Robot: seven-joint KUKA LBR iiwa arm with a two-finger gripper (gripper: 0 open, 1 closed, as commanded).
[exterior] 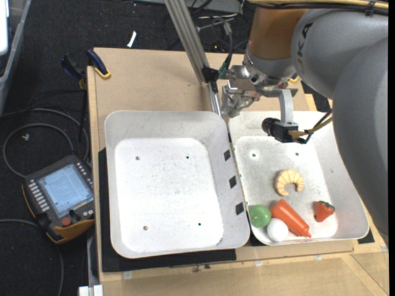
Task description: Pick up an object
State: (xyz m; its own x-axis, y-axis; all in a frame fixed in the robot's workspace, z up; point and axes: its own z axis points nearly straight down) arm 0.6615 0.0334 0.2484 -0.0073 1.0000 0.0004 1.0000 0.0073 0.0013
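Starting at the left, the left bin (pixel 163 187) sits bare white and speckled, nothing in it to go for. Moving across the shared rim to the right bin (pixel 345 193), all the candidates are huddled at its near end: a green ball (pixel 259 215) tucked against the left wall, a white egg (pixel 278 230) just beside it and touching the orange carrot (pixel 291 217), which lies on a slant. Above those sits the croissant (pixel 289 180), a little apart from the cluster, and further right the strawberry (pixel 324 210) stands alone near the wall. These all look like toy food, so my guess is light, rigid and rather slick; the ball and egg would likely roll or squirt out of a pinch. The croissant looks the best bet: free space around it, a ridged surface, and a narrow middle to close across. The carrot would want a grip across its thick end. As for the gripper (pixel 237 100), it hangs over the far edge where the two bins meet, well apart from every object, with nothing between its fingers that I can see; how wide it stands I cannot tell from this angle.
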